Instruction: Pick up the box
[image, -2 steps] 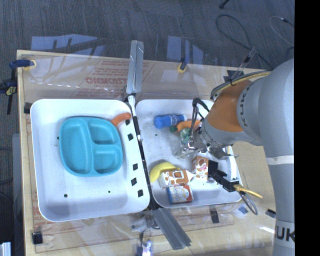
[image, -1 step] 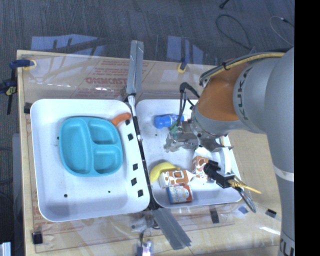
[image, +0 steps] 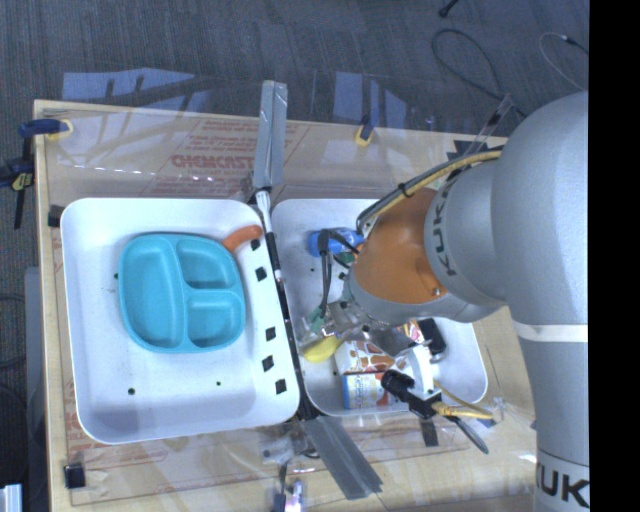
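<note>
We saw the gripper (image: 352, 325) low in the right bin (image: 470, 385), its fingers hidden under the wrist, so we could not tell its state. One box (image: 362, 385) lay just below it, one yellow object (image: 320, 349) beside. The left bin (image: 85, 390) held one blue divided tray (image: 180, 292) and one orange item (image: 240, 238).
</note>
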